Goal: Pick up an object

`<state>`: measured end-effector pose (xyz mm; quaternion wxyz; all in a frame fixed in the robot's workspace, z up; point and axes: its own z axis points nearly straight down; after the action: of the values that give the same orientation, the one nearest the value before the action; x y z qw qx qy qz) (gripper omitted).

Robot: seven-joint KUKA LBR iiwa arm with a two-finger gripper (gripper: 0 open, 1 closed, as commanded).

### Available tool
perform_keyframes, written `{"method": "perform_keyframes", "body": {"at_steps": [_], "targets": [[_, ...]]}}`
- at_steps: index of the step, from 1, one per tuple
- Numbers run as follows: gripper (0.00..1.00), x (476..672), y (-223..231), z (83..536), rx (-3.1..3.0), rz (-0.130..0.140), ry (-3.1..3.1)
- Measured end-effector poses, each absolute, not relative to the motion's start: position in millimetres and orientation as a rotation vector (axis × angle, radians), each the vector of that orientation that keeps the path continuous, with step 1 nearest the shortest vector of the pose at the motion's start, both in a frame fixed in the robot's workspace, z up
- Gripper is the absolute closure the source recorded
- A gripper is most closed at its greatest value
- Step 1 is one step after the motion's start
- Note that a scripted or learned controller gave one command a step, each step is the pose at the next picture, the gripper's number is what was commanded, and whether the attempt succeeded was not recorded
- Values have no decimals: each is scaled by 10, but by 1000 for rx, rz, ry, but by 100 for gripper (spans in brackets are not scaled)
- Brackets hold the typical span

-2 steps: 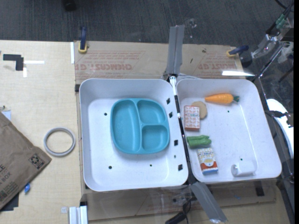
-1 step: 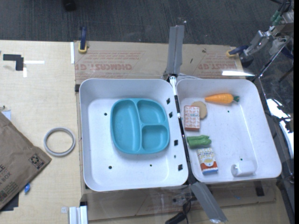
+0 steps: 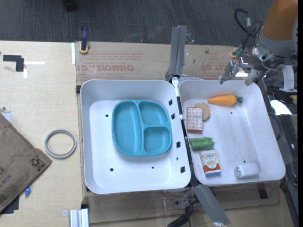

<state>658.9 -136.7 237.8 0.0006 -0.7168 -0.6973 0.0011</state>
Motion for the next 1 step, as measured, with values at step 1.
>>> {"method": "perform_keyframes", "body": {"at_steps": [1], "targets": [[0, 6584, -1753, 1238, -2118, 2, -2319]]}}
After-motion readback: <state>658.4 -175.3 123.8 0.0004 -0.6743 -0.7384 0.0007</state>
